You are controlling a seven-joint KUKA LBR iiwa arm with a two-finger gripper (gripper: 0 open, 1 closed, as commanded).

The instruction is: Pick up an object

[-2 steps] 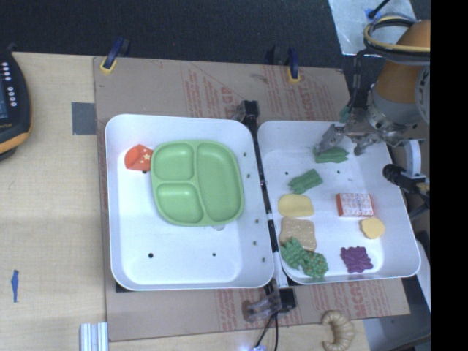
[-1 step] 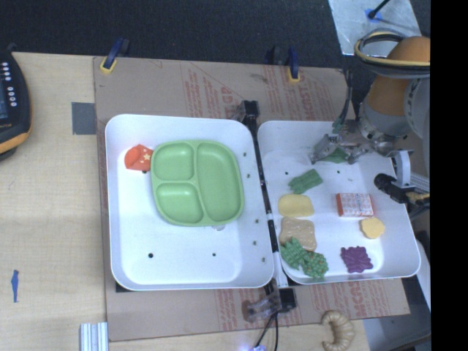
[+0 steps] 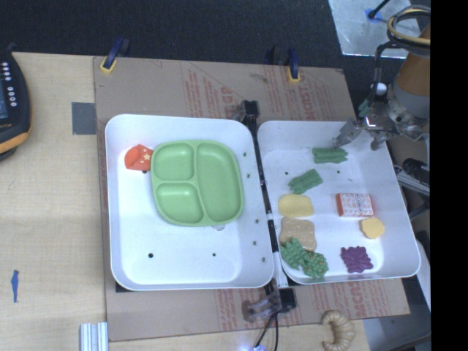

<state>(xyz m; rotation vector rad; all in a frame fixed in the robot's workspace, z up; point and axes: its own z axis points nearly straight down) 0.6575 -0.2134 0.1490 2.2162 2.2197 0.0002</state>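
Cardboard-covered bench with two white bins. Gripper (image 3: 349,133), at two o'clock in the right bin (image 3: 387,269), hovers just beside a green toy (image 3: 329,155); finger opening cannot be told. Nothing lifted; grasp and lift remain.

Setting reads as a robotics lab, not a home or kitchen. Two shallow white bins (image 3: 183,269) sit side by side on a cardboard sheet (image 3: 219,86) clamped to a pale wood counter (image 3: 44,232) with blue-and-yellow spring clamps (image 3: 113,53). A handheld control pendant (image 3: 11,104) lies at the counter's left edge. Bin contents are toy items: plastic play food (image 3: 303,258) and a green divided plate (image 3: 197,181). Grey arm hardware with looped cabling (image 3: 406,24) enters at right. Dark carpet (image 3: 219,13) lies beyond the counter.
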